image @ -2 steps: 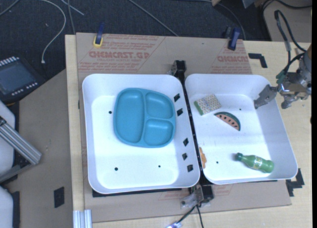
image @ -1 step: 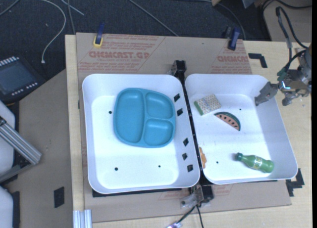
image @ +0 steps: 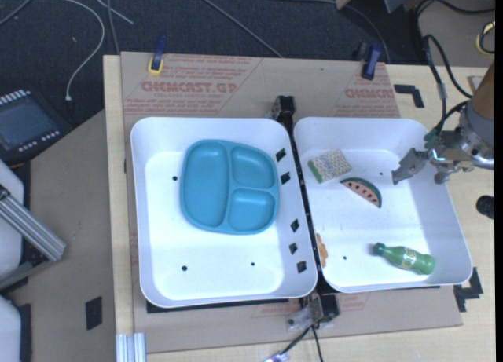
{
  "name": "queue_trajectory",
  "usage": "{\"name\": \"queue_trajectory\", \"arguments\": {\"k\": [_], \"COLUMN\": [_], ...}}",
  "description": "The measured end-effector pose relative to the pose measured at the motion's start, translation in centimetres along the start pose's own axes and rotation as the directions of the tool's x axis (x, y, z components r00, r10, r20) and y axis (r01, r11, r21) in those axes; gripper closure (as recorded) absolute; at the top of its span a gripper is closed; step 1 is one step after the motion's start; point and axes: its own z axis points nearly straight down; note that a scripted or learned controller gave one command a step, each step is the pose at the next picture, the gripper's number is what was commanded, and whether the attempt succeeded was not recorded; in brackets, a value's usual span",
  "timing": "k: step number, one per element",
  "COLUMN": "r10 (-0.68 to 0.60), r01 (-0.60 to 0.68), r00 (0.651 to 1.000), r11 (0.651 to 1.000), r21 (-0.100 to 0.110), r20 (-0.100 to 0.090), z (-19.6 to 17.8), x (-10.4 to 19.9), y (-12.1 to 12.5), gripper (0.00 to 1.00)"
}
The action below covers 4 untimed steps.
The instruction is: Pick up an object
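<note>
In the bin at frame left (image: 149,219), the blue divided plate (image: 229,186) takes up the upper middle; open white floor lies below it and along its left side. In the bin at frame right (image: 452,219), three things stand well apart: a patterned sponge (image: 329,165) at upper left, a watermelon slice (image: 362,191) just below it, and a green bottle (image: 405,258) lying near the lower edge. Bare floor lies open between slice and bottle. The gripper (image: 422,166) hangs over that bin's upper right.

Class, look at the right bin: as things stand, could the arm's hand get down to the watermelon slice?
Probably yes. The hand hangs over the right bin, beside the watermelon slice, which lies flat and apart from the sponge and green bottle. Nothing covers it.
</note>
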Motion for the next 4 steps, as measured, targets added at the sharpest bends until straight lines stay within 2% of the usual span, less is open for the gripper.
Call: {"name": "queue_trajectory", "arguments": {"k": [2,3,4], "r10": [0.0,0.0,-0.002], "r01": [0.0,0.0,0.002], "r00": [1.0,1.0,1.0], "r11": [1.0,1.0,1.0], "r21": [0.0,-0.007,-0.013], "r20": [0.0,0.002,0.005], "z": [10.8,9.3,2.9], "x": [0.6,0.5,0.8], "y": [1.0,1.1,1.7], "gripper": [0.0,1.0,1.0]}}
